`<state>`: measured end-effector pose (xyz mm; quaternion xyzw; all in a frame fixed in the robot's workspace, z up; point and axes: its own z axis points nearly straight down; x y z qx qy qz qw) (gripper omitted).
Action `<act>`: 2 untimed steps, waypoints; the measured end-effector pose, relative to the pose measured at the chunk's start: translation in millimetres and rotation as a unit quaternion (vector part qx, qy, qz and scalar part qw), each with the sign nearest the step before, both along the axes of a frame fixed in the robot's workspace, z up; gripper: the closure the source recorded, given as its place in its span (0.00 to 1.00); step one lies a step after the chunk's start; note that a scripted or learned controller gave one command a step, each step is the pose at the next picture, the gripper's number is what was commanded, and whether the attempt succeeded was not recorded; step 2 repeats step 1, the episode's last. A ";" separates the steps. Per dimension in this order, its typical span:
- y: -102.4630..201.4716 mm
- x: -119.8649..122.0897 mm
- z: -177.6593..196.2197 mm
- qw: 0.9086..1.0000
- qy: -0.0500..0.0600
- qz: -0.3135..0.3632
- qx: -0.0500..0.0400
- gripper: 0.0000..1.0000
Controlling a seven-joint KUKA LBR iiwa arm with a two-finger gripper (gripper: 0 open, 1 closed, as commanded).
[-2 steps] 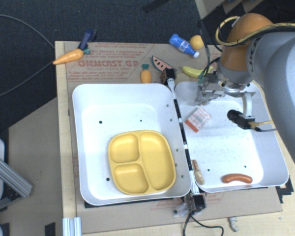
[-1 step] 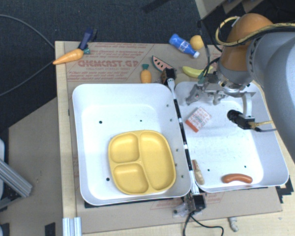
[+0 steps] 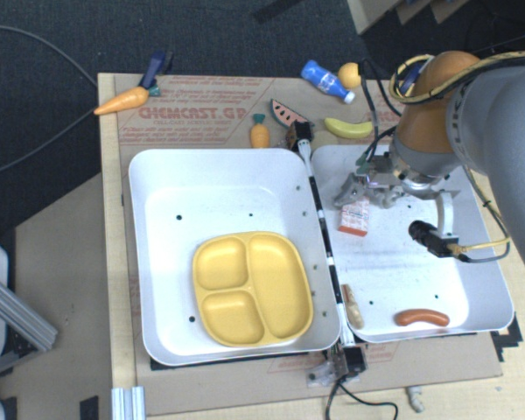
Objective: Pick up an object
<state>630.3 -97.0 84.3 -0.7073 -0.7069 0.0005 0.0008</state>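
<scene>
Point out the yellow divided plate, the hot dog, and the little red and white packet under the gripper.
Yellow divided plate (image 3: 252, 285): camera view, left bin, on the ridge between its compartments.
Hot dog (image 3: 422, 318): camera view, right bin, on its middle.
Red and white packet (image 3: 354, 219): camera view, right bin, on its face.

Thick grey arm (image 3: 499, 112), orange band (image 3: 429, 112) above the wrist, thin yellow and black cables, metallic gripper (image 3: 367, 191) parts

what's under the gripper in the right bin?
A small red-and-white packet lies just below the gripper on the right bin floor. The wrist covers the bin floor behind it, so anything there is hidden.
</scene>
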 end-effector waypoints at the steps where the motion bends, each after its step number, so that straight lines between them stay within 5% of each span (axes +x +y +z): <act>1: 0.5 0.7 10.4 1.000 -0.001 0.000 0.000 1.00; 2: 0.5 0.7 10.4 1.000 -0.001 0.000 0.000 1.00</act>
